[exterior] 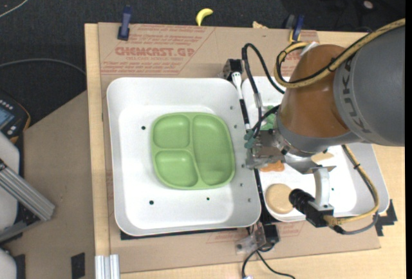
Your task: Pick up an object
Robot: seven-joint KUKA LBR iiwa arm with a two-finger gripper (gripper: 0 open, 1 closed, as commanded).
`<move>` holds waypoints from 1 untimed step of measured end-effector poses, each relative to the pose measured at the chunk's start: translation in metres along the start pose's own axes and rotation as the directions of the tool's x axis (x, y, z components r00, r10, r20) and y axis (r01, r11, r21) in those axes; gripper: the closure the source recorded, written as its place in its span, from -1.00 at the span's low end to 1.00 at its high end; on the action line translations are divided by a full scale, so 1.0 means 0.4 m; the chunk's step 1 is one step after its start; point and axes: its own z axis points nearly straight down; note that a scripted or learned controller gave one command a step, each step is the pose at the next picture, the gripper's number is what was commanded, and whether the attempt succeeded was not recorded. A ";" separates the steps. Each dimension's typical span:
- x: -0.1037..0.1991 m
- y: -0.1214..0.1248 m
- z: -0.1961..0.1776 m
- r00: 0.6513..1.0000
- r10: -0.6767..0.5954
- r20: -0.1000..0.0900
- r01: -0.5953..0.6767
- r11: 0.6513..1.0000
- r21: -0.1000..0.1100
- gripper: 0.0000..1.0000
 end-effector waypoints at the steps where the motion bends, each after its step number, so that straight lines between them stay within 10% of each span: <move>1: 0.037 0.007 -0.414 1.000 0.003 -0.001 -0.003 1.000 -0.024 1.00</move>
